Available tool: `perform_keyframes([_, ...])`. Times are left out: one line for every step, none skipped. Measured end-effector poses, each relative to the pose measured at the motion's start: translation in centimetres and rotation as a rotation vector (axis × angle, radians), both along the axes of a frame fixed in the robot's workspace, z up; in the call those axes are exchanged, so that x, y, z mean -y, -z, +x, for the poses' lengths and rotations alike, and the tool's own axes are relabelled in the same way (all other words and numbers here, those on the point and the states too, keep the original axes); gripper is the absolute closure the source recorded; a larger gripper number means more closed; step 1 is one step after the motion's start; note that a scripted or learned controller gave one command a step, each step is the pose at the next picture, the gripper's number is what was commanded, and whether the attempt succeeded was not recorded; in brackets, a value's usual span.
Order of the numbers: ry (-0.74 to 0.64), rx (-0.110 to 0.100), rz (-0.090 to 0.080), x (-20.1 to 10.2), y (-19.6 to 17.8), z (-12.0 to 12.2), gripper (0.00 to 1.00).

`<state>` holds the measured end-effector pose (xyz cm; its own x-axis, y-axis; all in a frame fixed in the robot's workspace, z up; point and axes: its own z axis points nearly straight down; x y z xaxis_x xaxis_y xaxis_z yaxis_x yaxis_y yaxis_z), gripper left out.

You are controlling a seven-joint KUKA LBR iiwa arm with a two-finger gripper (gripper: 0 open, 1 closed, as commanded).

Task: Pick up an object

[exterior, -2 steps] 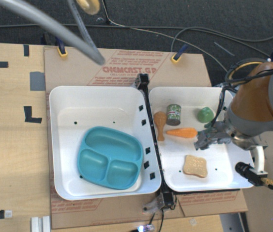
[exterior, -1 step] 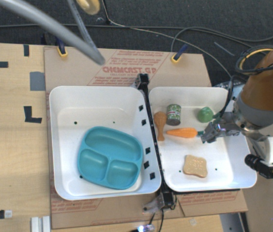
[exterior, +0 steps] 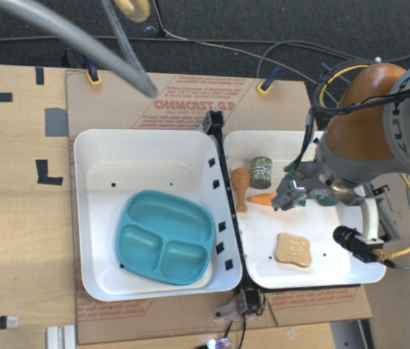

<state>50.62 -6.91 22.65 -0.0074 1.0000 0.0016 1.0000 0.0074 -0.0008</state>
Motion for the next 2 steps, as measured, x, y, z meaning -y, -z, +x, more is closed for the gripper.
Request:
perform_keyframes([0.002,-0.001,-0.002,-5.9,0.7,0.5,1.0])
perform_keyframes([0.0,-0.001,-0.001,-12.0,0.2,1.2,1.0])
